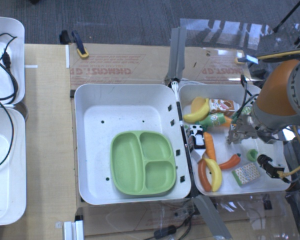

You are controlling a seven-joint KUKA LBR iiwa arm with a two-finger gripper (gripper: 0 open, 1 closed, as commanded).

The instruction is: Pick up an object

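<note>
Grey carpet floor (130, 9) beyond a pale wooden bench (45, 134), evenly lit.

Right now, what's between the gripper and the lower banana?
In the camera view, the red pepper lies between the gripper and the banana, on bare bin floor.

bench (45, 134): wooden top, carrying 2 white bins side by side | left bin (85, 149): sitting near the middle of the bench | right bin (225, 190): touching it along the shared edge | cardboard sheet (120, 64): lying flat behind the bins, printed side up
</note>
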